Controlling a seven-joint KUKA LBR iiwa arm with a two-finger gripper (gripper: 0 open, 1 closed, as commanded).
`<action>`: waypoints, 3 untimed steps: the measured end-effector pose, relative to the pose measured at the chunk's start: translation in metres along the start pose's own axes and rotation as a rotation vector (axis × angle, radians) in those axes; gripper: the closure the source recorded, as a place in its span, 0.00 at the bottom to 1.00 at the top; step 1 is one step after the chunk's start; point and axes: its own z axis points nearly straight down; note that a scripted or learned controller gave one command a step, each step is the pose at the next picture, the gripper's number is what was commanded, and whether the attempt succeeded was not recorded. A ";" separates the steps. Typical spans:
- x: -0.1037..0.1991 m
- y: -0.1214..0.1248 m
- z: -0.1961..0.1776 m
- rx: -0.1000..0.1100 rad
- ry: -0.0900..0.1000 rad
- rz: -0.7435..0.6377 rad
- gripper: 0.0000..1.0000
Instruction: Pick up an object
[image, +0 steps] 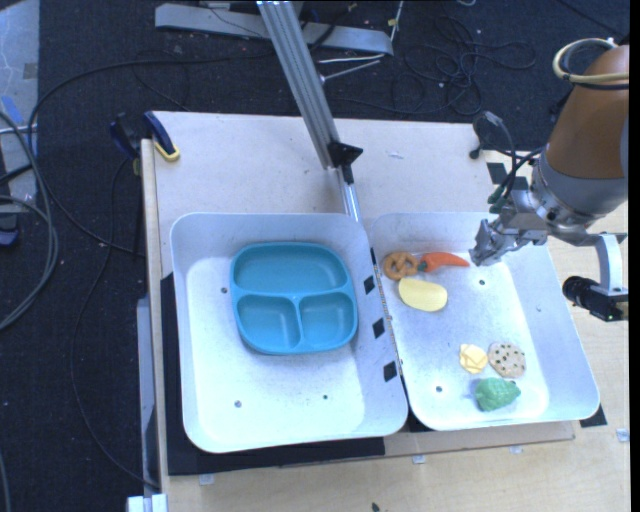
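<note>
The right bin (540, 300) holds a brown pretzel (401, 265), an orange carrot (446, 261), a yellow lemon-shaped piece (423, 295), a small yellow piece (473, 357), a chocolate-chip cookie (507, 358) and a green broccoli piece (496, 393). My gripper (485, 251) hangs low over the bin's far part, just right of the carrot's tip. Nothing shows between its fingers.
The left bin (200, 330) carries a blue three-compartment tray (295, 298). A slanted metal pole (310, 85) crosses above the seam between the bins. Cables lie on the dark floor beyond the bench.
</note>
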 end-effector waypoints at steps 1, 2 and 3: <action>0.051 0.001 -0.005 -0.001 0.000 -0.001 1.00; 0.101 0.007 0.012 0.002 0.001 0.000 1.00; 0.155 0.007 0.006 -0.001 0.001 -0.001 1.00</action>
